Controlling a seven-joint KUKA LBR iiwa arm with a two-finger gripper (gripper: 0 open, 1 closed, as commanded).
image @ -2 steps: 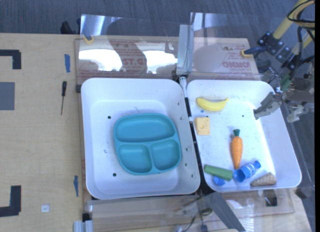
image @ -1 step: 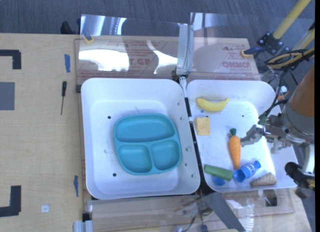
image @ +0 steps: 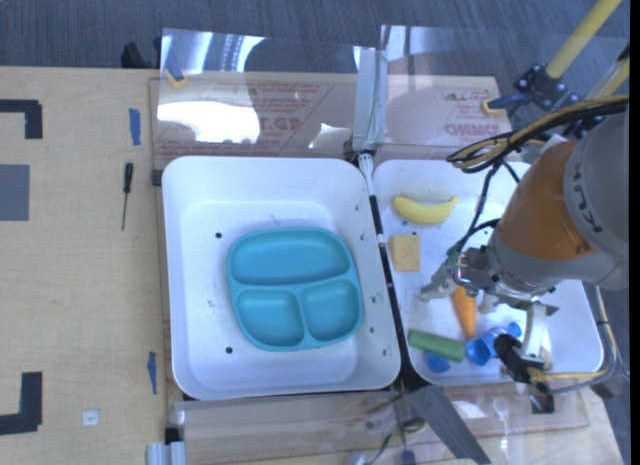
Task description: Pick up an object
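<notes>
Jaws (image: 462,291) low in the right bin (image: 590,348), right over the orange carrot (image: 466,313) — can't tell how wide they're open. Risk: green cylinder (image: 436,344) and blue pieces (image: 482,350) crowd the carrot — likely a nudge, not a grasp.

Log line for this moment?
arm over right bin | gripper above carrot | banana, green stick lying loose | left bin: blue tray

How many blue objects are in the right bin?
2 visible: one blue piece below the green cylinder, another right of it beside the carrot. The arm may hide more.
</notes>
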